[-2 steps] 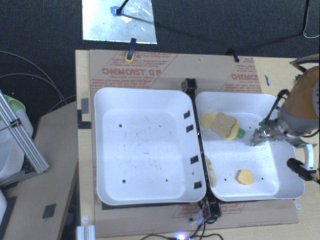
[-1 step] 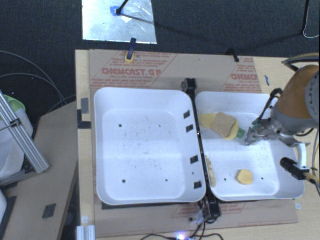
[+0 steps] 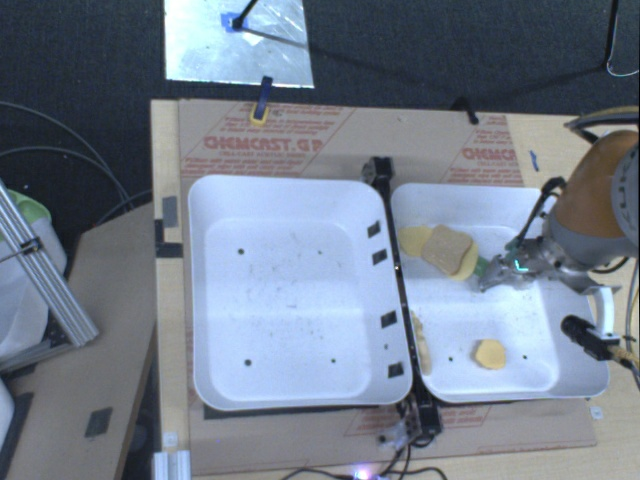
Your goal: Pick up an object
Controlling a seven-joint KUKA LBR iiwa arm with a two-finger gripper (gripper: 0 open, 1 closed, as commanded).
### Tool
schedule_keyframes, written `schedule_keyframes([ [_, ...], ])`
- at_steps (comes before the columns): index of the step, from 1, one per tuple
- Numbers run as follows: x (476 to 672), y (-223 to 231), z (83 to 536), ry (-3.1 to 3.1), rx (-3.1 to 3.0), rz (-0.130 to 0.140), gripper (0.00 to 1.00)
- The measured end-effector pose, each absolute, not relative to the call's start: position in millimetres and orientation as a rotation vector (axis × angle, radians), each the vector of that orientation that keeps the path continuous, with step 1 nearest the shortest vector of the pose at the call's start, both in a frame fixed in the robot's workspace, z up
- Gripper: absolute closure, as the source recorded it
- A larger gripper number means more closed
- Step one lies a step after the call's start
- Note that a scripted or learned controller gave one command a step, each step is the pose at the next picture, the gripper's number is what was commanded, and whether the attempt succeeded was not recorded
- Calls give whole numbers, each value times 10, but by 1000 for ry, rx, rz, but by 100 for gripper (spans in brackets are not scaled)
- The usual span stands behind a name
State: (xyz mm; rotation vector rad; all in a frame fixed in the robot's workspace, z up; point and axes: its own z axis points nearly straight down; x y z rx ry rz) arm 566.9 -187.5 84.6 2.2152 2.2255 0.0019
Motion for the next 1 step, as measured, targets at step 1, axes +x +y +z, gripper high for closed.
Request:
schedule_keyframes([
  [1, 6432, -1631, 860, 2226, 2206, 9, 0],
])
